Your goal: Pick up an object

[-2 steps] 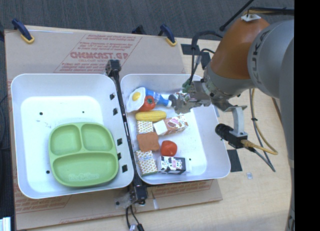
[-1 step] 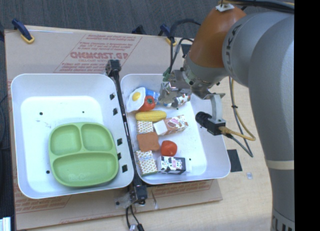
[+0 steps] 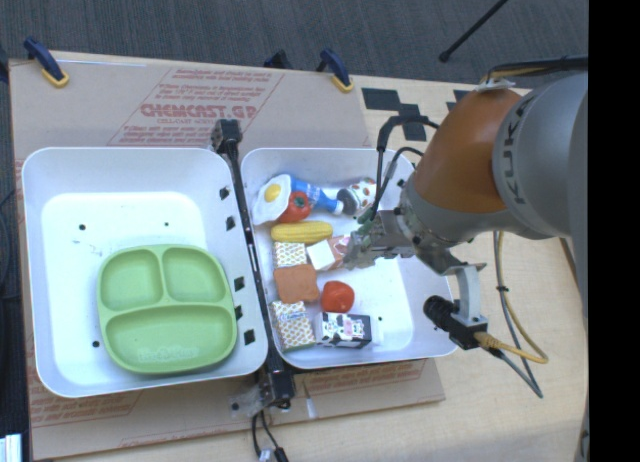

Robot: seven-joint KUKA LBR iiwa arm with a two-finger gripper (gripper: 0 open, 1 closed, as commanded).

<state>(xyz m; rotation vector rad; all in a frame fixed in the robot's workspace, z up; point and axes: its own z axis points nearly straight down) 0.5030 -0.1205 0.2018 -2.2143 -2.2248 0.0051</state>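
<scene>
Right now the toy food lies in a heap in the right bin (image 3: 425,335): a fried egg (image 3: 272,196) at eleven o'clock with a red tomato (image 3: 295,207) touching it, a yellow banana (image 3: 301,232) below, then a brown block (image 3: 296,284), a second tomato (image 3: 338,296) and a black-and-white carton (image 3: 346,329) toward six. Over the bin's centre, near three o'clock of the banana, sits the gripper (image 3: 357,248); whether it is open or closed I cannot tell. At nine o'clock, the left bin (image 3: 60,180) holds a green divided plate (image 3: 166,308).
</scene>
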